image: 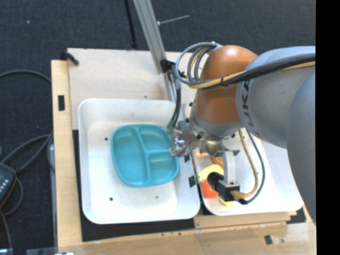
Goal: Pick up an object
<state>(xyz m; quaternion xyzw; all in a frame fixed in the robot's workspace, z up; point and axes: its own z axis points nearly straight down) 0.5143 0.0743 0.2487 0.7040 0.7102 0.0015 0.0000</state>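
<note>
The pincer (179, 144) hangs over the left white bin (95, 201); whether it is spread or pinching, I cannot tell. Just left of it lies a turquoise plastic divided plate (143, 154). Descend squarely onto its near rim.

Partial dark lettering "UK" on the grey arm (245, 97), nothing else legible
</note>
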